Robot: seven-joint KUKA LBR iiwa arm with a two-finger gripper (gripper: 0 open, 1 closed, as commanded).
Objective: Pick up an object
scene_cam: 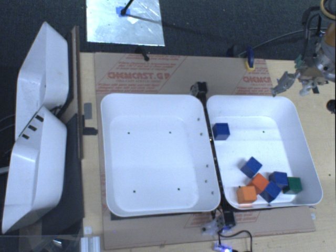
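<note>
Several small cubes lie in the right bin [283, 109]. One blue cube [221, 130] sits alone near the bin's left wall. A cluster fills the near right corner: a blue cube [251, 167], two orange cubes [259, 182] [246, 194], two more blue cubes [279, 179] [270, 192] and a green cube [294, 185]. My gripper [294, 86] hangs above the bench just beyond the right bin's far right corner, well away from the cubes. Its fingers are spread apart and nothing is between them.
The left bin [157, 104] adjoins the right one along a shared wall. A blue clamp [250, 58] stands at the far edge of the brown board. White housings [37, 140] line the left side, and a shiny metal plate [125, 14] lies at the back.
</note>
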